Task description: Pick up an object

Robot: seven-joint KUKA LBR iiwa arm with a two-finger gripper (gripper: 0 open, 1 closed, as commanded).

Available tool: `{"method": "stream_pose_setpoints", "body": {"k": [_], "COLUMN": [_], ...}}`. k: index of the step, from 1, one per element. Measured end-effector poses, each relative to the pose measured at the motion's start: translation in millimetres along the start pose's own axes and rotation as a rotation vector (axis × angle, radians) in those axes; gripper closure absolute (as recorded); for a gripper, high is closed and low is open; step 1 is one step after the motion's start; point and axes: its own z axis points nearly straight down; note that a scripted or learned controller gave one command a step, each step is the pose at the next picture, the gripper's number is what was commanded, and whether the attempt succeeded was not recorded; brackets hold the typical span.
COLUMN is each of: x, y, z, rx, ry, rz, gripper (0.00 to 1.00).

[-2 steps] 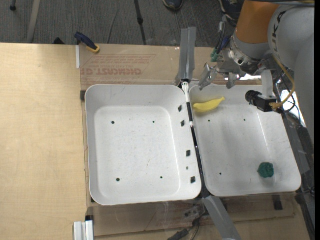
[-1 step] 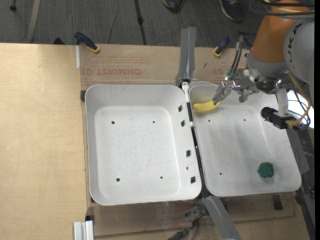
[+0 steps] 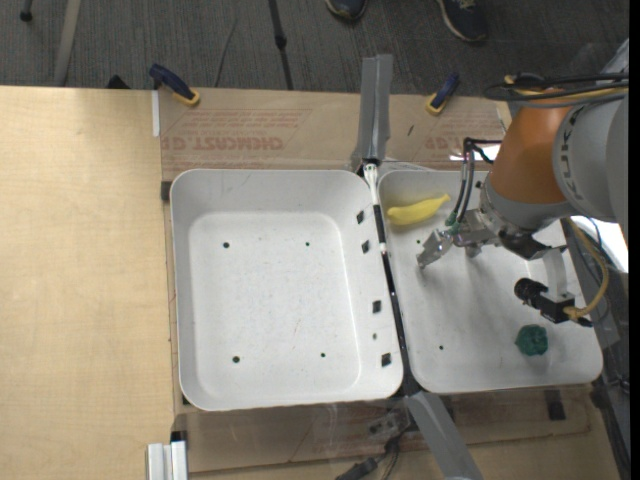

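Arm over the right bin, nothing in its grasp

Bench [image 3: 80, 268] of pale wood carries two shallow white bins, side by side and touching along one edge. Left bin [image 3: 275, 288] is the larger one in the view. Right bin [image 3: 480, 353] holds the loose things, and the arm [image 3: 560, 158], grey with an orange band, reaches over its far right part from the right edge.

At the end of the arm, the gripper [image 3: 432, 252] hangs low over the middle of the right bin and points toward the wall shared with the left bin. Its two fingers stand slightly apart and released, and no thing is between them.

A banana [image 3: 417, 210] lies in the far left corner of the right bin, near the shared wall, just beside the gripper but not touching it. A small green object [image 3: 532, 341] sits near the right edge of the same bin, toward the near corner, well apart from the gripper.
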Motion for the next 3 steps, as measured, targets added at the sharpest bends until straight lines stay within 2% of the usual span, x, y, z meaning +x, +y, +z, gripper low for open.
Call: {"method": "stream_pose_setpoints", "body": {"k": [1, 2, 3], "x": [-20.1, 1.2, -15.0], "y": [63.4, 15.4, -120.2], "z": [0.7, 0.0, 1.0], "rx": [0.003, 0.0, 0.002], "ry": [0.0, 0.0, 0.0], "rz": [0.053, -0.012, 0.078], "gripper": [0.0, 0.0, 0.0]}}
